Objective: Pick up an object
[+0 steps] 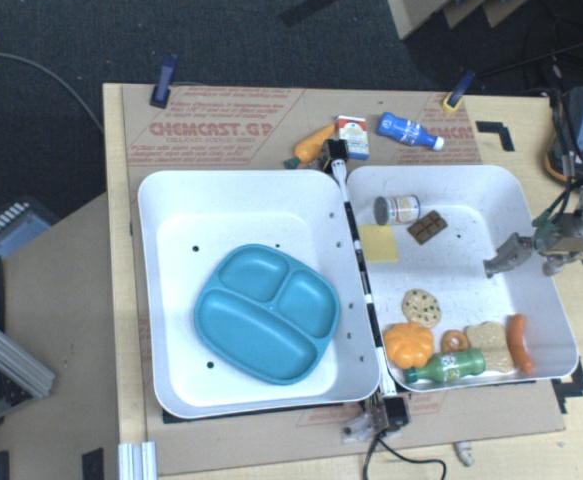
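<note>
The right bin (511, 193) holds a small can (399, 209) lying on its side, a brown chocolate piece (428, 229) and a flat yellow square (378, 243) in its far part. Along its near edge lie a cookie (422, 308), an orange pepper (409, 343), a green bottle (449, 367), a small donut (455, 341), a bread slice (489, 336) and a hot dog (520, 343). My gripper (508, 254) reaches in from the right, over the bin's right side, apart from all of these. Nothing shows in its grasp.
In the left bin (171, 208) a blue divided plate (266, 312) lies flat. Behind the bins, on the brown board, lie a carrot (312, 144), a small carton (352, 136) and a blue bottle (409, 130). Cables hang at the far right.
</note>
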Controlling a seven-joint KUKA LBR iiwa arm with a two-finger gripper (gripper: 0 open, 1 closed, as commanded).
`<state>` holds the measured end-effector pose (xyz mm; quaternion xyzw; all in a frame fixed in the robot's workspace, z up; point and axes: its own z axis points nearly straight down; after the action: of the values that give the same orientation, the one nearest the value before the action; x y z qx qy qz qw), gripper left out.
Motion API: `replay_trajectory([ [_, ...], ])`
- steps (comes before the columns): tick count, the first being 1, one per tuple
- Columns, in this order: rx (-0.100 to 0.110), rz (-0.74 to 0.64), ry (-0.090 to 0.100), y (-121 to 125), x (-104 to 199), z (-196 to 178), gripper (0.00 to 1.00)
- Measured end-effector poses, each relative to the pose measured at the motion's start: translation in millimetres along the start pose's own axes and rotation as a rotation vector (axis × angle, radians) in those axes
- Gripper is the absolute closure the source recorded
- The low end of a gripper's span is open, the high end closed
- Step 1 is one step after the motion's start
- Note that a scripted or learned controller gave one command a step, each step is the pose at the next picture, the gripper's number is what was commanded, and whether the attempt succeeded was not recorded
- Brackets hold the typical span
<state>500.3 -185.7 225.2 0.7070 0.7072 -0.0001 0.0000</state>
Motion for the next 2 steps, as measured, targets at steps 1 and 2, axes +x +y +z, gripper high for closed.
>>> replay_trajectory([
  [1, 0.004, -0.001, 0.002, 52, 20, 101, 0.0],
  [2, -0.002, -0.002, 0.001, 120, 80, 141, 0.0],
])
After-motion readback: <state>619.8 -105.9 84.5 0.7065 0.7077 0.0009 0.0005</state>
